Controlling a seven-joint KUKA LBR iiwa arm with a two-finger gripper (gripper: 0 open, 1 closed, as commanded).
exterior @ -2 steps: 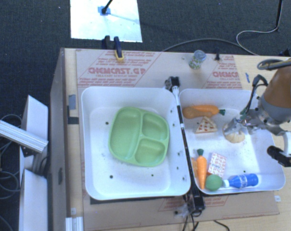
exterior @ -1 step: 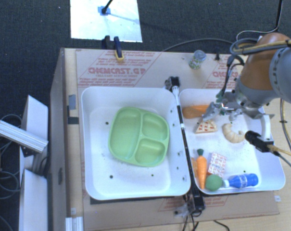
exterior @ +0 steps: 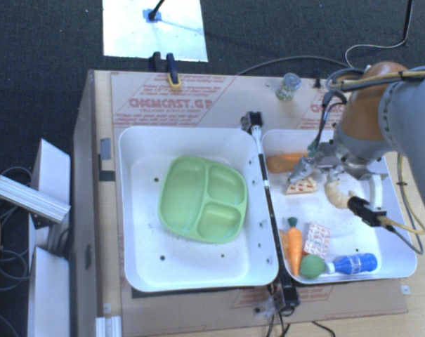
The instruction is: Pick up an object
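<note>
In the right bin [exterior: 402, 258], I see the gripper [exterior: 312, 166] over the waffle piece [exterior: 301, 184]; whether its jaws are parted I cannot tell, and crowding neighbours could spoil my grasp.

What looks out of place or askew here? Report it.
Nothing looks spilled or damaged. The green divided plate sits slightly rotated in the left bin, and the toys crowd the right bin with the end effector over the waffle-like piece.

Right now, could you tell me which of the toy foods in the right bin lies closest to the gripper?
The waffle-patterned wedge, lying directly under the gripper near the bin's far end. The carrot, green ball and blue bottle sit toward the near edge.
</note>
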